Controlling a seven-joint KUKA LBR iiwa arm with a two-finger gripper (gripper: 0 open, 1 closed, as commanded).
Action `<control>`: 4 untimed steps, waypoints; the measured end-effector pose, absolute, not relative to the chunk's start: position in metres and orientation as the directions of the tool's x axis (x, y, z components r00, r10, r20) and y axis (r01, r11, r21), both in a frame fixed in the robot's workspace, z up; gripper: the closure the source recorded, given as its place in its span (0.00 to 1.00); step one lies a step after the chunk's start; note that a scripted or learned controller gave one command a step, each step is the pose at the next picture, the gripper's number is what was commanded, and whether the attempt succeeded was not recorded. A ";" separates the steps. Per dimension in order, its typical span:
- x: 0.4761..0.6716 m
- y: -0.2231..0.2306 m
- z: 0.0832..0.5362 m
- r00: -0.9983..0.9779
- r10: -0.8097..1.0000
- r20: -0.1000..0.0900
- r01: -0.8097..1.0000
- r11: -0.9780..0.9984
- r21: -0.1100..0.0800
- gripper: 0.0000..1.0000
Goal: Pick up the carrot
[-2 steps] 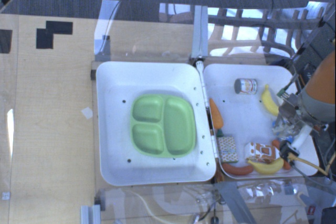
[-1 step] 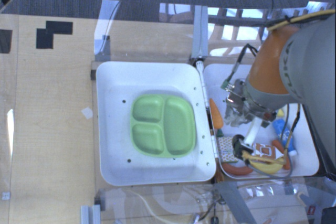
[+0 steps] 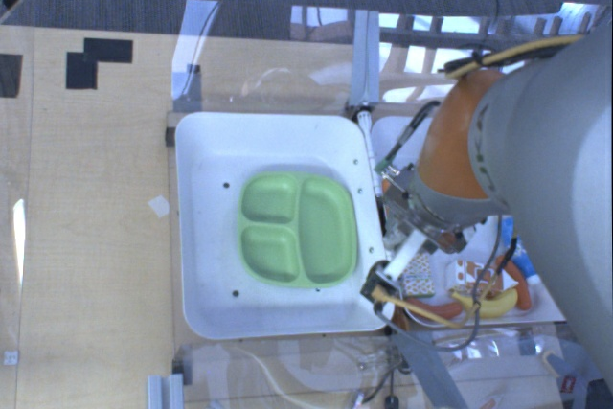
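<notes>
An orange-red stick that looks like the carrot point(image 3: 523, 290) lies at the right bin's front right, beside a yellow banana point(image 3: 488, 304). The grey arm with its orange band covers most of that bin. My gripper point(image 3: 433, 242) hangs below the wrist over the bin's left part, to the left of the carrot and apart from it. The wrist's bulk hides the gripper's tip.
The left bin point(image 3: 206, 302) holds a green divided plate point(image 3: 299, 228). In the right bin, a thin reddish curved thing point(image 3: 436, 310) lies by the front wall, with a patterned white card point(image 3: 419, 279) and a blue item point(image 3: 507, 232). A wall separates the two bins.
</notes>
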State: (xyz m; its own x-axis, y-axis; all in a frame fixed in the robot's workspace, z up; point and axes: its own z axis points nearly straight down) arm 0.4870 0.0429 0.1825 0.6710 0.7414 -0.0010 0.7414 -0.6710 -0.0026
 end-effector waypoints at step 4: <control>0.487 0.010 0.183 0.343 0.940 0.000 0.940 -0.343 -0.002 1.00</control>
State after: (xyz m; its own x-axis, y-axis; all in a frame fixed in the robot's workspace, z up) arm 0.4870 0.0097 0.1830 0.3425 0.9395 0.0002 0.9395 -0.3425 -0.0017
